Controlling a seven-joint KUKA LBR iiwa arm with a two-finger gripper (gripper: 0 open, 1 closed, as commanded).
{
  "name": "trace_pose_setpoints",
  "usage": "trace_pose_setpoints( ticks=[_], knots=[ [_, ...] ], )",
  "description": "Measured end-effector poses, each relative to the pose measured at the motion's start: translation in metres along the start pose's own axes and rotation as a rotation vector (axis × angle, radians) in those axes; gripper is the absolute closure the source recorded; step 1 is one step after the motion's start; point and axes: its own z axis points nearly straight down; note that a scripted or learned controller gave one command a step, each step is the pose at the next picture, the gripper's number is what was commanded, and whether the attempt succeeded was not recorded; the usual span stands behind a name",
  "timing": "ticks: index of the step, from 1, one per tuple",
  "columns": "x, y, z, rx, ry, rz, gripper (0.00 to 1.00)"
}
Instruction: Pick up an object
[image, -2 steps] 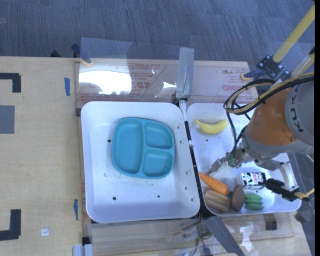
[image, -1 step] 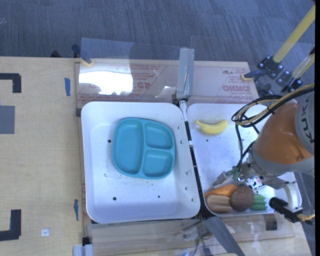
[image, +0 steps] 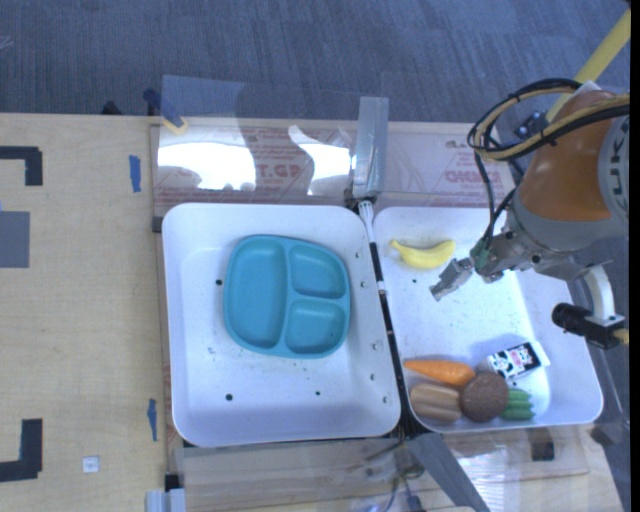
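The right bin (image: 590, 400) holds a yellow banana (image: 423, 253) near its far left corner. Along its front edge lie an orange carrot (image: 438, 371), a tan bread roll (image: 434, 402), a brown round object (image: 484, 397), a green item (image: 519, 405) and a small black-and-white box (image: 518, 361). My gripper (image: 447, 282) hangs over the bin's upper middle, just right of and below the banana, pointing down and left. Nothing shows in its grasp.
The left bin (image: 190, 400) holds a blue three-compartment plate (image: 287, 297). A metal divider post (image: 370, 150) stands at the far side between the bins. The arm's orange band and cables (image: 560, 160) loom over the right bin's far right corner.
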Motion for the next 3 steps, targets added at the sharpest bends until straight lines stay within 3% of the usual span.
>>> trace_pose_setpoints(
  ticks=[1,2,3],
  knots=[
    [0.0,-0.002,0.004,0.008,0.003,0.001,0.0],
    [-0.033,0.076,0.07,0.007,0.003,-0.237,0.0],
    [-0.047,0.091,0.101,0.023,0.011,-0.267,0.0]
  ],
)
